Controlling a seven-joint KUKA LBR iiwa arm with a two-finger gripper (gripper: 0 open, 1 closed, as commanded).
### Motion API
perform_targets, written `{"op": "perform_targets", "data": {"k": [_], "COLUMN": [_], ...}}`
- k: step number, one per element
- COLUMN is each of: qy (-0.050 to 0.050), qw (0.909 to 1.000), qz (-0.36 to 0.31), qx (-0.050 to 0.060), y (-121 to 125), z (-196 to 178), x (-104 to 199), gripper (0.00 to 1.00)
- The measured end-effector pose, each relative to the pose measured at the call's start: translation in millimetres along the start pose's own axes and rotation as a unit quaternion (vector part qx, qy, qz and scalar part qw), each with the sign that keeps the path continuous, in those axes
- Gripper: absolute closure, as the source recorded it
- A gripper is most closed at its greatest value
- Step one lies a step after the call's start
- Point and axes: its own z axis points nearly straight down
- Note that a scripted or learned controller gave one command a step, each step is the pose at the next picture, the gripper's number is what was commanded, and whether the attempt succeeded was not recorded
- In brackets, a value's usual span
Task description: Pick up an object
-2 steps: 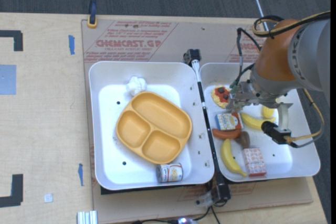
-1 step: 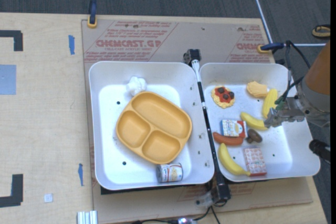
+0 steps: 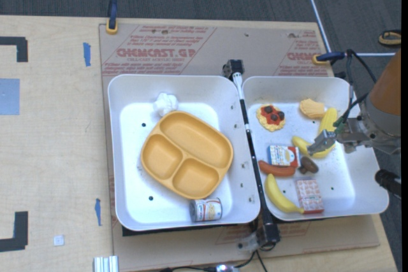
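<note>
My gripper [image 3: 322, 141] hangs low in the right bin [image 3: 370, 200], reaching in from the right edge. It is right over a small yellow banana [image 3: 305, 146] and partly hides it. A second banana [image 3: 329, 120] stands just behind the gripper, and a brown lump [image 3: 309, 165] lies just in front of it. Whether anything is held cannot be made out from this angle.
The right bin also holds a toy pizza [image 3: 272, 116], a yellow-orange piece [image 3: 312, 108], a small carton [image 3: 282, 154], a sausage [image 3: 276, 169], a larger banana [image 3: 281, 195] and a pink box [image 3: 308, 195]. The left bin [image 3: 124, 137] holds an orange divided plate [image 3: 186, 155], a white wad [image 3: 166, 100] and a can [image 3: 206, 209].
</note>
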Motion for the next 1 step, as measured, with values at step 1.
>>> {"op": "perform_targets", "data": {"k": [1], "qy": [-0.001], "qw": [1.0], "qz": [0.0], "qx": [-0.004], "y": [6.3], "z": [72.9], "x": [59.7], "gripper": [0.0]}}
